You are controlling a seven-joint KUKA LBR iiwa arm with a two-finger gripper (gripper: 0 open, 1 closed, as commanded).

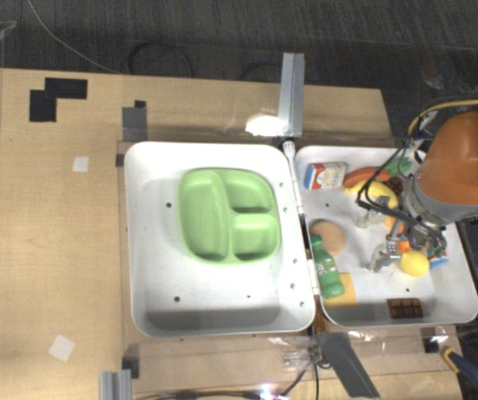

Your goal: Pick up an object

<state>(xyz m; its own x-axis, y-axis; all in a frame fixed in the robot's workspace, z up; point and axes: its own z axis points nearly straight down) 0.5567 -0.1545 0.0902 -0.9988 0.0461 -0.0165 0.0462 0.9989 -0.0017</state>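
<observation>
Camera view: the gripper [393, 252] hangs low in the right bin [464, 307], just beside a yellow lemon-like object [415, 264], the likeliest target. Whether the gripper is open or closed cannot be told; cables and wrist mask it. Left of the lemon lie a brown potato-like item [329, 237] and a green bottle [327, 272]. Further left, the left bin [151, 307] carries a green divided tray [227, 213], evidently kept apart from the picking stock.
</observation>
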